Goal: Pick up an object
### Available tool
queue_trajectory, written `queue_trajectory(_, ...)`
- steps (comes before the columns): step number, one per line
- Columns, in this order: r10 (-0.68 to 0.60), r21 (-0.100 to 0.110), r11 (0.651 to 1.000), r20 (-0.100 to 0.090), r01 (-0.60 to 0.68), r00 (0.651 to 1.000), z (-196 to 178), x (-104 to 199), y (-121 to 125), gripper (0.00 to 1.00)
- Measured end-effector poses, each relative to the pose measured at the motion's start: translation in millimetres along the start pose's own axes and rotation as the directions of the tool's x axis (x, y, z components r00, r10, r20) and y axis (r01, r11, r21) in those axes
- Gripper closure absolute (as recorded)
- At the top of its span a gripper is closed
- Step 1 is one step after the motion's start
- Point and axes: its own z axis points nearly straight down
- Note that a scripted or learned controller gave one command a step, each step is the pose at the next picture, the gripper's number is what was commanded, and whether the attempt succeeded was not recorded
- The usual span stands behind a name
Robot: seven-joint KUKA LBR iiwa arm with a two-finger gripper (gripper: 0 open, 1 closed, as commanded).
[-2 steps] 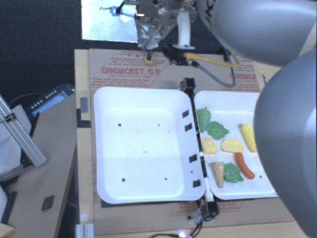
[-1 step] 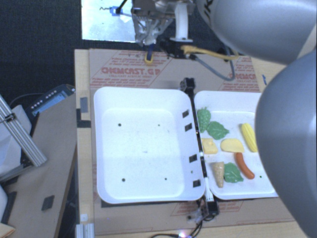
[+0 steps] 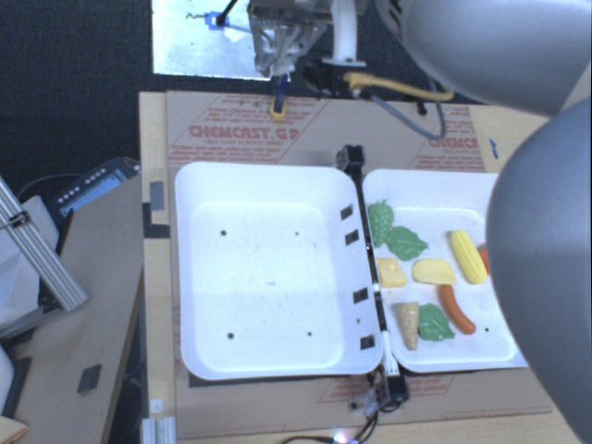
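My gripper (image 3: pixel 277 70) is raised high over the bench's far edge, above the left bin's back rim. Its fingers (image 3: pixel 269 49) converge to a point, and a small blue-and-yellow object (image 3: pixel 278 100) hangs straight down from their tips, blue on top and yellow at the bottom. The right bin (image 3: pixel 435 213) holds several toy foods: two green leafy pieces (image 3: pixel 380 218) (image 3: pixel 405 242), a corn cob (image 3: pixel 468 255), a yellow wedge (image 3: pixel 391 273), a yellow oval piece (image 3: pixel 432 271), an orange sausage (image 3: pixel 456 309), a beige cone (image 3: pixel 408 325) and another green piece (image 3: pixel 435 323).
The left bin (image 3: pixel 185 185) lies under and in front of the gripper. A black divider with clips (image 3: pixel 363 248) separates the bins. The big grey arm (image 3: pixel 536 248) covers the right bin's right side. A yellow cable (image 3: pixel 398 86) runs behind the wrist.
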Motion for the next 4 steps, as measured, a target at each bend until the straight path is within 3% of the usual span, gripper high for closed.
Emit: queue_trajectory(4,0.0,0.002,1.0,0.0,0.0,1.0,-14.9,0.3,0.0,1.0)
